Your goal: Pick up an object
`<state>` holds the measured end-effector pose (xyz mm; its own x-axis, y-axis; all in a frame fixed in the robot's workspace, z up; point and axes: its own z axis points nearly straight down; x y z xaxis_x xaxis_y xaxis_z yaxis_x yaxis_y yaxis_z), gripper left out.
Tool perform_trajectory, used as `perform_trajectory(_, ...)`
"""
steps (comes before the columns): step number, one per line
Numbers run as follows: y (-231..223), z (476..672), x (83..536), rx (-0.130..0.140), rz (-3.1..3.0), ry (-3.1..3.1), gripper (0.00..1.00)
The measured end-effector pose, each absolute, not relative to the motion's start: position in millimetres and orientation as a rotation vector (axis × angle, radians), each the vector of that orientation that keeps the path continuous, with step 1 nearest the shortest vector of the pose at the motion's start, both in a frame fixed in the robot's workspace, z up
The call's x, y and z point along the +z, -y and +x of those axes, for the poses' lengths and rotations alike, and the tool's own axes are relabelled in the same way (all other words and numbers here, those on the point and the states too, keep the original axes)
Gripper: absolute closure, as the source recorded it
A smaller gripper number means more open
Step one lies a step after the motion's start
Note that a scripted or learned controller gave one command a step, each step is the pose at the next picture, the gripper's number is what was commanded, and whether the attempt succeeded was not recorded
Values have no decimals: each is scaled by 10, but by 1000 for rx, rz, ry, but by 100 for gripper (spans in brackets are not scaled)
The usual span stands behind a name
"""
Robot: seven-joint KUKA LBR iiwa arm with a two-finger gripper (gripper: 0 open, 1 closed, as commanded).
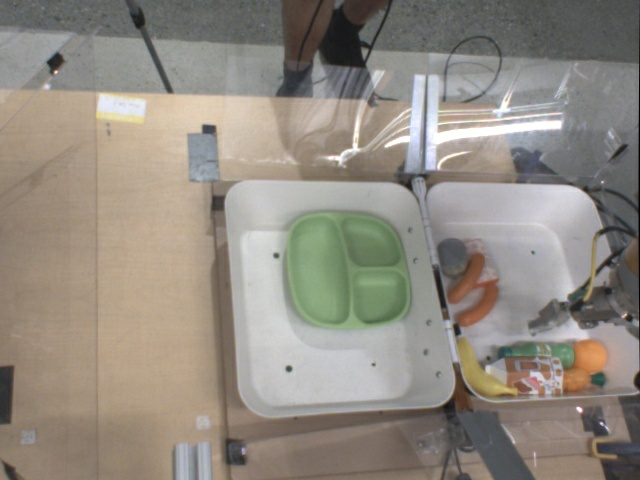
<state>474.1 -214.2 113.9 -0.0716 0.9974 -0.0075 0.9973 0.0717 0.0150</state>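
Note:
The right bin (520, 213) holds a grey rounded object (453, 256), two orange sausages (467, 277) (477, 306), a yellow banana (478, 373), a lying juice bottle (540, 368) and an orange fruit (591, 355). My gripper (551, 317) reaches in from the right edge. It hangs over bare bin floor, to the right of the sausages and just behind the bottle. Nothing shows between its fingertips. The arm behind it is cut off by the frame edge.
The left bin (255, 368) holds a green three-compartment plate (348, 269). A metal divider (425, 133) stands behind the seam between the bins. Cables (600, 258) hang near the right bin's far wall. A person's legs (330, 28) stand beyond the bench.

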Motion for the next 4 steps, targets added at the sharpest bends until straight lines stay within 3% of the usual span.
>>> perform_trajectory(1,1947,4609,908,3,2107,-2324,0)
perform_trajectory(2,1963,4630,1026,7,2105,-2317,100)
perform_trajectory(3,1667,5207,904,2,2211,-2228,100)
perform_trajectory(4,1669,5206,905,1,2211,-2228,0)
